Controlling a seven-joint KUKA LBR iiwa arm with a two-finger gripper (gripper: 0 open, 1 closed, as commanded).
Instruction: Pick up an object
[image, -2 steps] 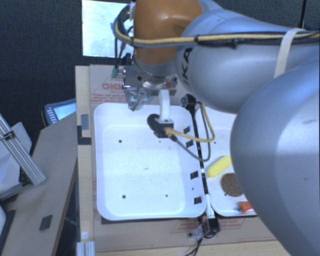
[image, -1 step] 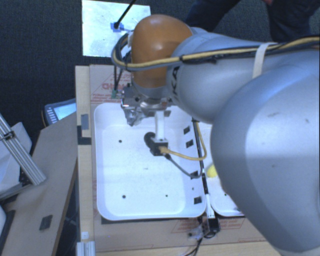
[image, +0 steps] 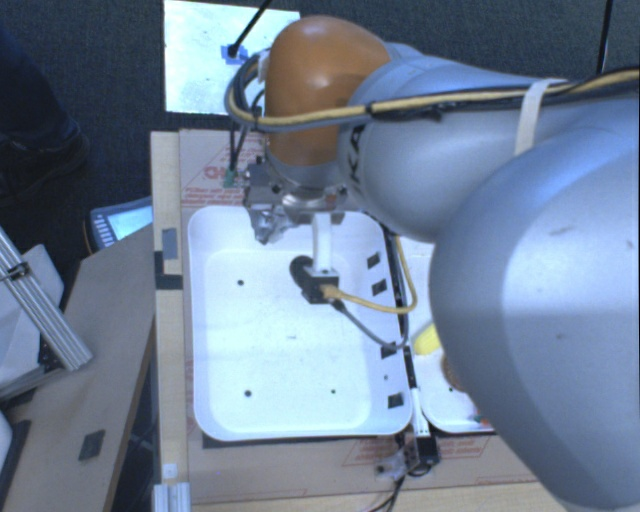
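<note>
Parked low at far edge of left bin (image: 260, 345) with pincer (image: 266, 224) pointing down for a top grab; can't tell wide or narrow. Spotted yellow object (image: 428, 340) in right bin (image: 455, 418), well apart.

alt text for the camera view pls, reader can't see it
The arm reaches in from the right, its gripper low over the far end of the left bin. A yellow thing shows in the right bin, partly hidden by the arm.
</note>
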